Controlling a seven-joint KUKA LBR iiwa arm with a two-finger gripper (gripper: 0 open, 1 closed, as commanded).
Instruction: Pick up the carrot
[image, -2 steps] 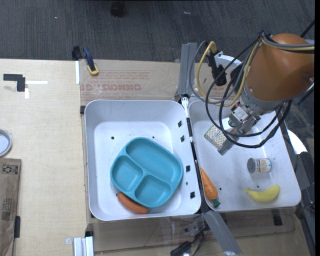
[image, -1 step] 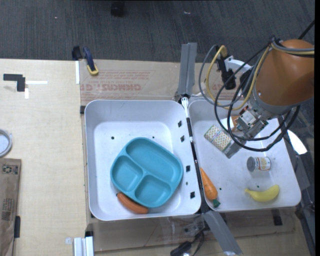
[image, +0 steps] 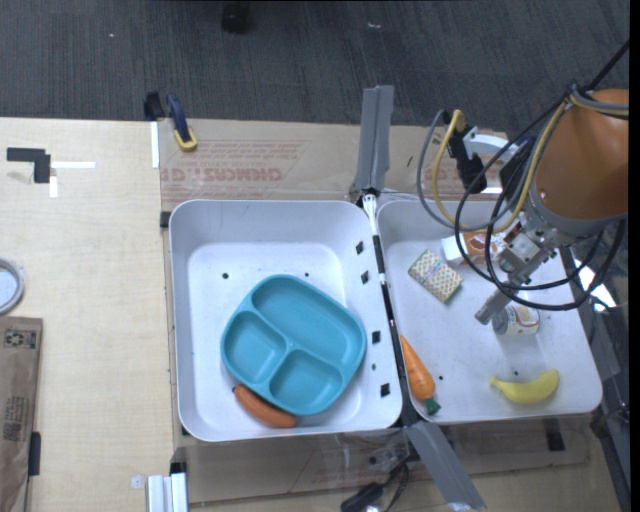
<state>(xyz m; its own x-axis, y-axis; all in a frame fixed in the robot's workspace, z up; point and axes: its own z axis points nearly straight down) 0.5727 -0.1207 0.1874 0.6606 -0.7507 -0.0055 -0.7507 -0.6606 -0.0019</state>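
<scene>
From above, the arm is reaching in from the right, its orange band bulking large at the upper right corner, with black and yellow cables looping off it over the far edge of the right bin (image: 570, 400). The wrist is slanting down and leftward, ending in the gripper (image: 492, 310), which is hanging over the middle of the right bin, just beside a small white cup-like object (image: 520, 320). How far the tool is spread cannot be told from this angle, and nothing can be seen in its hold.

The carrot (image: 417, 375) is lying in the right bin against its left wall, near the front corner, orange body pointing away and green tip toward the front. It is sitting well apart from the gripper. A banana (image: 525, 387) is resting near the front right of that bin, and a speckled block (image: 435, 275) is lying toward the back left.

In the left bin (image: 190, 300), a blue divided plate (image: 292, 343) is sitting, with an orange sausage-shaped item (image: 262, 407) peeking out from beneath its front edge.
</scene>
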